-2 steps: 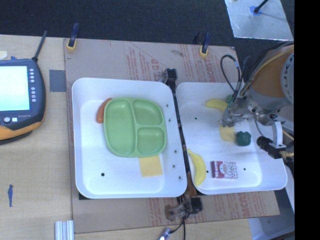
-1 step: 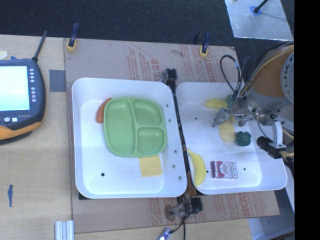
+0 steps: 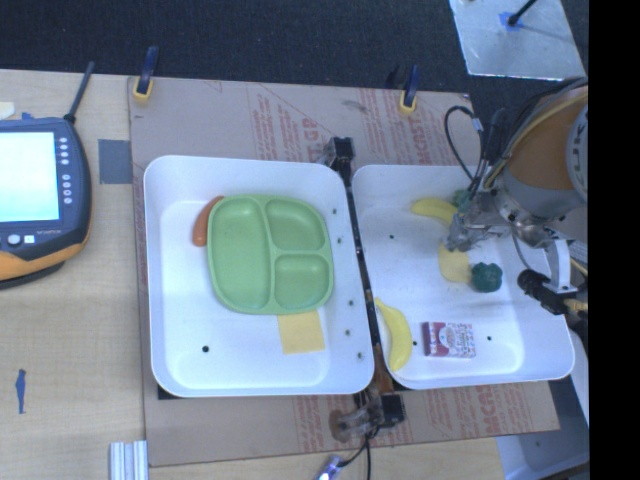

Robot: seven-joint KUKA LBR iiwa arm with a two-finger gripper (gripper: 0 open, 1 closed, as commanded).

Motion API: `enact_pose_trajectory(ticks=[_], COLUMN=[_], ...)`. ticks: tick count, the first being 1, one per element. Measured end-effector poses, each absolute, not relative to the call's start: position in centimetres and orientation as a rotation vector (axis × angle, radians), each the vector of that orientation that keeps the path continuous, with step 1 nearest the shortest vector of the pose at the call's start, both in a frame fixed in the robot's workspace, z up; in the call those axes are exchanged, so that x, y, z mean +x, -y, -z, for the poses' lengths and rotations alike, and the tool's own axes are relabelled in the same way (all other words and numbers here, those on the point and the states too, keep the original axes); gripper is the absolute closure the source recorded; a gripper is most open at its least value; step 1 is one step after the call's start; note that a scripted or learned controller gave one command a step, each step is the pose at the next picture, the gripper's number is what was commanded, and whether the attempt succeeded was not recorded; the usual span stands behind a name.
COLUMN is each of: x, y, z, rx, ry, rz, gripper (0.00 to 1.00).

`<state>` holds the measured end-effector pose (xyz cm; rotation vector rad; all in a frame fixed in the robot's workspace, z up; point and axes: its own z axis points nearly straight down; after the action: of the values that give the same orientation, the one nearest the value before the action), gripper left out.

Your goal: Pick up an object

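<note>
In the right bin (image 3: 400, 183), my gripper (image 3: 462, 238) hangs low over a pale yellow object (image 3: 453, 264), just above it. A yellow banana piece (image 3: 432, 208) lies to the gripper's upper left. A dark green broccoli-like piece (image 3: 487, 277) sits just right of the pale yellow object. Another banana (image 3: 396, 334) lies along the bin's left wall, and a small red and white packet (image 3: 447, 339) lies near the front.
The left bin (image 3: 165, 268) holds a green divided plate (image 3: 270, 253), an orange sausage-like object (image 3: 203, 220) under its left edge, and a yellow square slice (image 3: 301, 332) at its front. A teach pendant (image 3: 35, 193) lies on the bench at the far left.
</note>
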<state>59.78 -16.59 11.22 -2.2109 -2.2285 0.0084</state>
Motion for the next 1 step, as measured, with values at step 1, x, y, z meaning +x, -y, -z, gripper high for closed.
enact_pose_trajectory(ticks=[1], x=[59.77], y=[16.58], z=[-11.21], rx=[-2.211], ry=[2.229], rz=[-0.009], gripper=[0.00])
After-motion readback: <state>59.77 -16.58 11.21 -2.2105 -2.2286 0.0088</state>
